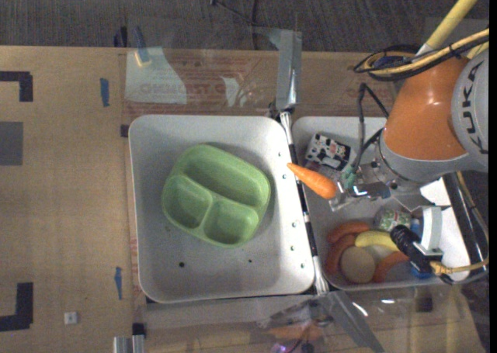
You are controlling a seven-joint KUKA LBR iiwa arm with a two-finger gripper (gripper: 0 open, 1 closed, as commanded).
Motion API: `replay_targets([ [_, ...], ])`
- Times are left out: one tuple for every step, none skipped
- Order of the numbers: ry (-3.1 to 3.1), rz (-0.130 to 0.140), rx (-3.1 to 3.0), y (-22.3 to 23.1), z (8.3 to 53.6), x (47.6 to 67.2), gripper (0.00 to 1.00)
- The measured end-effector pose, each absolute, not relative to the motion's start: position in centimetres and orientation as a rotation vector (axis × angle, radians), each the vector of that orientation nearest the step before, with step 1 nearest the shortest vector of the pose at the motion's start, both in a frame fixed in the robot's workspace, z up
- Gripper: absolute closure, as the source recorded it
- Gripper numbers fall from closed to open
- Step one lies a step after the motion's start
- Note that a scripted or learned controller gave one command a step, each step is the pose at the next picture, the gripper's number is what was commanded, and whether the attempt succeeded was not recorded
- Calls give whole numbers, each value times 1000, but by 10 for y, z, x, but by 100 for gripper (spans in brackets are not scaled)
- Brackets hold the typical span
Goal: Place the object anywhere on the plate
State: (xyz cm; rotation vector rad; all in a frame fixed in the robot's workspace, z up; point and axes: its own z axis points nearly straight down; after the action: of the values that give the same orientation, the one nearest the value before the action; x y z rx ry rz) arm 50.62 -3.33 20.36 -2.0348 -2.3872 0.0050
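Note:
A green divided plate point(216, 195) lies in the middle of the left white bin point(155, 142). An orange toy carrot point(311, 178) hangs above the wall between the two bins, its tip pointing left toward the plate. My gripper point(339, 192) is shut on the carrot's thick right end, just inside the right bin's left edge. The carrot is to the right of the plate's rim and apart from it.
The right bin point(373, 123) holds a small black-and-white packet point(327, 150) at the back. Under the wrist lie several toy foods: a banana point(376, 240), a tan round piece point(357, 264) and orange pieces point(346, 231). A clear panel stands behind the left bin.

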Motion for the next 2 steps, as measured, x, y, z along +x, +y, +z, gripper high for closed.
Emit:
replay_targets([
  [-2435,1,-1985,27,225,539,100],
  [-2371,4,-2060,93,189,557,100],
])
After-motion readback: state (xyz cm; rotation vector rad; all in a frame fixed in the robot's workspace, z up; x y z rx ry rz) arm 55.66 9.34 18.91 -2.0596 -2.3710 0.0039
